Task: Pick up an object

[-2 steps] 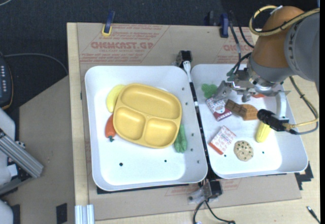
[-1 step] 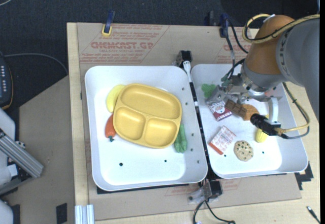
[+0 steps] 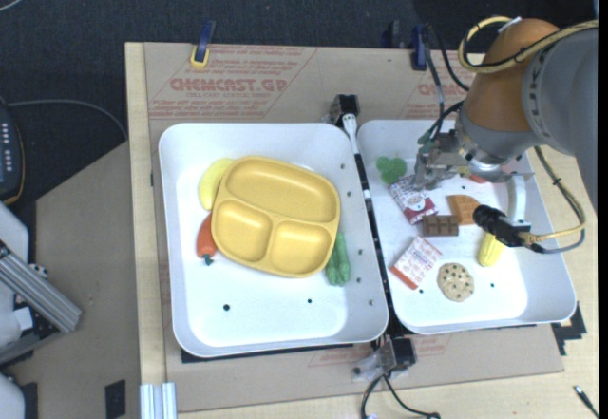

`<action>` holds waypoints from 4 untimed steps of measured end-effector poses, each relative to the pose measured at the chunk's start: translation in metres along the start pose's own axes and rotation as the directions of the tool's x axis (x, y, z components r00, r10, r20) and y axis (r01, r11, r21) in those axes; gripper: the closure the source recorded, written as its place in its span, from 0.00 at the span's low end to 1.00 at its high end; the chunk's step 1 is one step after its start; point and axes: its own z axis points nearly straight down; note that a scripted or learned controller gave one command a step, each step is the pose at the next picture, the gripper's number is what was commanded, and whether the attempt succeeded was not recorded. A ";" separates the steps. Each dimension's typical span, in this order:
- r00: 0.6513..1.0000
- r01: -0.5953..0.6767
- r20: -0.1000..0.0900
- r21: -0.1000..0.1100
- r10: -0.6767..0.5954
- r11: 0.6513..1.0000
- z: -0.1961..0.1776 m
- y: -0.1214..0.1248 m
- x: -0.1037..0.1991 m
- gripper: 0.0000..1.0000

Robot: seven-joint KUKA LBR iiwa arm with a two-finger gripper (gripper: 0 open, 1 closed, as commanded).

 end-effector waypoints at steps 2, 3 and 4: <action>1.000 0.000 0.001 0.009 0.000 1.000 -0.098 0.016 -0.008 1.00; 1.000 0.000 0.000 0.010 0.000 1.000 -0.123 0.018 -0.008 1.00; 1.000 0.002 -0.003 0.019 -0.002 1.000 -0.121 -0.006 0.027 1.00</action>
